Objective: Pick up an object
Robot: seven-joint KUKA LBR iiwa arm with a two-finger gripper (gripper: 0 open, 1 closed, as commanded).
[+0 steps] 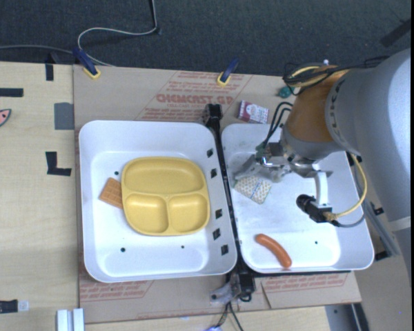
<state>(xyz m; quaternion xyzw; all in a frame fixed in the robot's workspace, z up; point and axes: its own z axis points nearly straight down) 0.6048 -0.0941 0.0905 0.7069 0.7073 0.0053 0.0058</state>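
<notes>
My gripper (259, 169) hangs low over the upper left part of the right bin (345, 250). It looks open, with its metal fingers (244, 167) spread just above a small white patterned packet (254, 187) that lies flat on the bin floor. Nothing sits between the fingers. An orange sausage (273, 249) lies near the bin's front edge, well apart from the gripper. The grey arm with its orange band (310, 112) reaches in from the upper right.
The left bin (100, 254) holds a yellow divided plate (167, 194) with a brown waffle piece (111, 192) against its left side. A small red and white box (252, 112) lies on the cardboard behind the bins. A black cable connector (310, 207) hangs right of the packet.
</notes>
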